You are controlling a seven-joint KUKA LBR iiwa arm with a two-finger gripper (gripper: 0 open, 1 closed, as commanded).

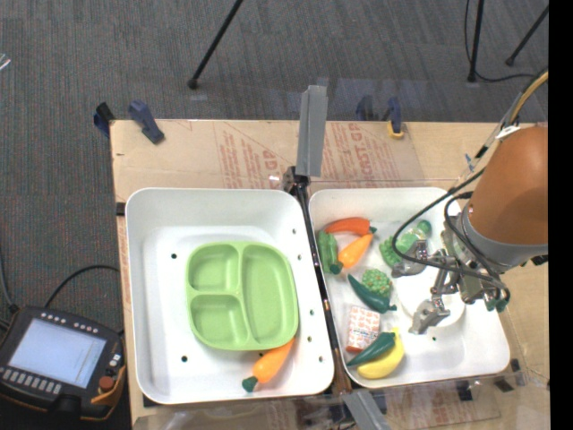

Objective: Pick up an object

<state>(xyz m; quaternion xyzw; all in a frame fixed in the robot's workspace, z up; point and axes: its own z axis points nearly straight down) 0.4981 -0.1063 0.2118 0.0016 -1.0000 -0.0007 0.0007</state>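
My gripper (433,310) hangs low over the right part of the right bin (474,352), above a pale round patch on the bin floor. Nothing shows between its tips. To its left lie several toy foods: a dark green pepper (372,289), a red and white carton (362,328), a yellow banana (385,364) with a green piece (371,348) on it, two orange carrots (347,226) (355,250), a green cucumber (329,252) and light green pieces (403,240).
The left bin (152,240) holds a green divided plate (242,296) and an orange carrot (269,365) at its front edge. The arm's orange band (515,182) and cables rise over the right bin's right side. A tablet (54,352) lies on the floor, left.
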